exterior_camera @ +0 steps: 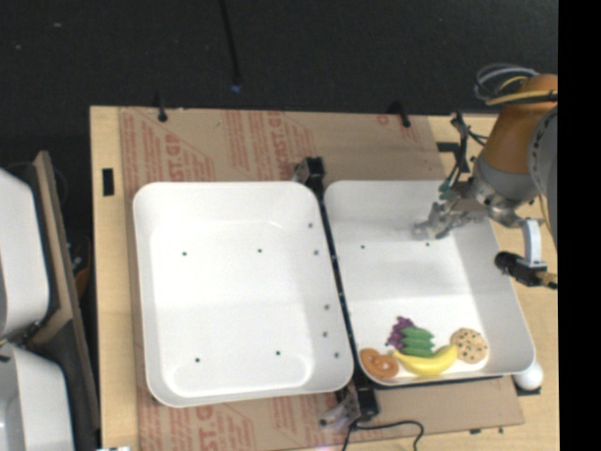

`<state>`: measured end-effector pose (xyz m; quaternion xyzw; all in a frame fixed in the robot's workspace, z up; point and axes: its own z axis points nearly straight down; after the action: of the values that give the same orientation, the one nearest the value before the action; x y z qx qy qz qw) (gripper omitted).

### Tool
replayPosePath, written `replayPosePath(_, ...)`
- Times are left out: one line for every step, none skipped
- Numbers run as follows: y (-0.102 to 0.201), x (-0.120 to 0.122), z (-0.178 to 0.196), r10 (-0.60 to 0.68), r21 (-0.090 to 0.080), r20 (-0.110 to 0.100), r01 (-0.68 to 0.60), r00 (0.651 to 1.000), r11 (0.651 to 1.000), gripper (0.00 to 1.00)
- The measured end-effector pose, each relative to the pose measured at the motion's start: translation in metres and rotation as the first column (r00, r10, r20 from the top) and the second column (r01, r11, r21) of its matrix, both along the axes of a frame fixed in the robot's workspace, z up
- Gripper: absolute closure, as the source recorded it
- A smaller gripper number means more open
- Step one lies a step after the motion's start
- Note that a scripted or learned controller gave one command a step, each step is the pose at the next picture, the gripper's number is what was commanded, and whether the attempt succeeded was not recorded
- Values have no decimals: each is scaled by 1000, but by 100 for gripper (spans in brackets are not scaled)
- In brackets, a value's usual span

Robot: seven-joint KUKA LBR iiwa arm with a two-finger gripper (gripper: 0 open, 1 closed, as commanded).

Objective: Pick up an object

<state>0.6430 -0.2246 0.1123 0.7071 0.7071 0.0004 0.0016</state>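
We see the toy banana (424, 363) among toy food in the right bin (394, 271), near corner, well apart from the end effector (434, 222); its state we cannot tell. Likely light, smooth plastic; we'd pinch its middle

a grey arm (543, 172) with a broad orange band (512, 134), looped cables (498, 78) on top, and a small metallic gripper (438, 220).

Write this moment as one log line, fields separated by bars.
end effector: over right bin, far side | toys: banana, cookie, grapes, near edge | held: nothing seen
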Motion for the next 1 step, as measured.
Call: replayPosePath(2, 4, 63, 0, 0, 3, 0, 1000, 1000, 100)
